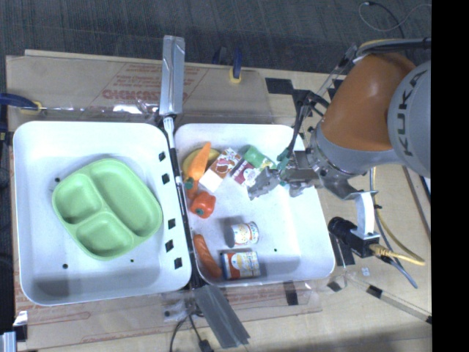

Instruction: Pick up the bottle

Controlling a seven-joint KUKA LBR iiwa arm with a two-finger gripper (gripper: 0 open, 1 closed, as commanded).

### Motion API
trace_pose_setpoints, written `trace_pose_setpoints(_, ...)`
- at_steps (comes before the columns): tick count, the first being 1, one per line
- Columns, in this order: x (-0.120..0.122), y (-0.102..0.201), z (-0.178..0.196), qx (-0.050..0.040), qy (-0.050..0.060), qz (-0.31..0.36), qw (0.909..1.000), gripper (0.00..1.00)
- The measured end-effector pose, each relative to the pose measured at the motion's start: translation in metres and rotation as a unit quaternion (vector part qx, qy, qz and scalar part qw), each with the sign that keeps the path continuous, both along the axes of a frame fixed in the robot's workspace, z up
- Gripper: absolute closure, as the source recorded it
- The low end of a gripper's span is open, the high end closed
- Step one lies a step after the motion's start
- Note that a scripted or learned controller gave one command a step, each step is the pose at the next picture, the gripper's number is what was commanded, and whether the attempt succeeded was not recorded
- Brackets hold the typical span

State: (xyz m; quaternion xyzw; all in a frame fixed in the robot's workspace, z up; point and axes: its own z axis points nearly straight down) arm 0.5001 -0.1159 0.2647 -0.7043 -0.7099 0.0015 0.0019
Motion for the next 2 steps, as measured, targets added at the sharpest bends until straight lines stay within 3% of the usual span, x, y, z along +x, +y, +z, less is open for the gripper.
trace_pose_setpoints(1, 0.106, -0.039, 0.027, -0.0003, -0.001, 0.013, 0.9999, 0.00)
trace_pose_setpoints(2, 0.119, -0.056, -0.122, -0.0004, 0.000, 0.025, 0.9997, 0.00)
